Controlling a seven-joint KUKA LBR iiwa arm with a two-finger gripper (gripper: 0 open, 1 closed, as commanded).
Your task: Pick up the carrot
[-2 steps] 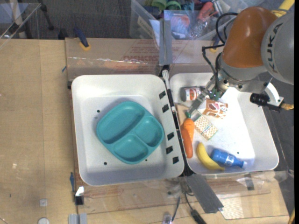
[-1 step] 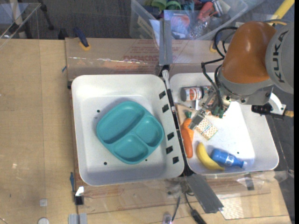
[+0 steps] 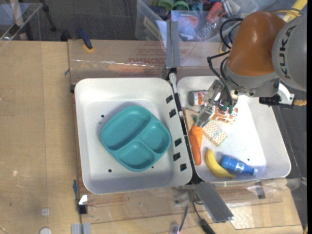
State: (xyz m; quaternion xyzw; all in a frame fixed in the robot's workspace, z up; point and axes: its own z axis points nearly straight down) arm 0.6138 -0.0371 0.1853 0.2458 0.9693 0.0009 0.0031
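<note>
Carrot (image 3: 196, 144) lies in the right bin (image 3: 273, 145), against its 9 o'clock wall beside the divider, long axis running 12 to 6 o'clock. It rests on the bin floor; nothing lifts it. Judged status: pick not yet done, approach stage at most.

Gripper (image 3: 208, 107) hangs over the right bin, at 1 o'clock from the carrot's top end, near it but apart. Its fingers point down toward 7 o'clock; how far they are spread cannot be told at this resolution, and nothing is seen clamped between them.

Left to do, as judged: bring the gripper over the carrot, close, lift.

Neighbours: banana (image 3: 215, 164) at 5 o'clock from the carrot, blue bottle (image 3: 237, 165) just beside it, a checkered packet (image 3: 215, 132) at 2 o'clock. Teal plate (image 3: 135, 137) sits in the left bin (image 3: 90, 130).

Writing: "KUKA" on the grey arm (image 3: 287, 33), partly cut off at the edge. Packet labels too small to read.
</note>
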